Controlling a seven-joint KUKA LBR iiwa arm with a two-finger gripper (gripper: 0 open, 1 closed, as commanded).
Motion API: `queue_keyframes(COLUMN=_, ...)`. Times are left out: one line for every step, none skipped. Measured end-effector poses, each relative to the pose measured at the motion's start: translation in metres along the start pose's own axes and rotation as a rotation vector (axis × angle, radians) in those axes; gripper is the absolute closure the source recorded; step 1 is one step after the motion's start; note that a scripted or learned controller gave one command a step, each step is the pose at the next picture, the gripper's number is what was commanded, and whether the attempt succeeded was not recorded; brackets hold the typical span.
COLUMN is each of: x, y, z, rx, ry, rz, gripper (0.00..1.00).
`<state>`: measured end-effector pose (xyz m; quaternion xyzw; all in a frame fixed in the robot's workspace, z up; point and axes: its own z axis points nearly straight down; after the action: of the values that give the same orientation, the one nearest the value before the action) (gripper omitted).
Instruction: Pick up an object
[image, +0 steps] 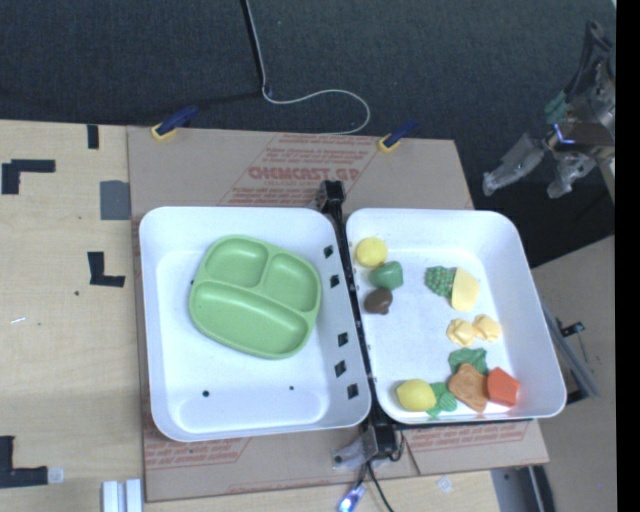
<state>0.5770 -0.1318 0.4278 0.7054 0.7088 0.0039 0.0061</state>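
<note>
The grey two-finger gripper (535, 172) hung off beyond the right white bin (520, 250) (toy food inside), fingers apparently spread, gripping nothing.

even, soft light; slight blur

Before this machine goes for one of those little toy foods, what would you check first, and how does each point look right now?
1. End effector away from the bins: ok, it hangs beyond the right bin's far corner.
2. End effector carrying nothing: cannot tell, too blurred.
3. Objects to pick: ok, several lie in the right bin.
4. An easy, separate target: ok, the yellow ball near the divider has free space on its right.
5. Crowded spots to avoid: not ok, the orange piece and red block touch.
6. Green tray: ok, flat in the left bin.
</note>
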Motion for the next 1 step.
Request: queue_keyframes(x=-0.0012, y=0.0001, z=0.0009, rx=0.019, ry=0.001, rz=0.003, gripper=1.00)
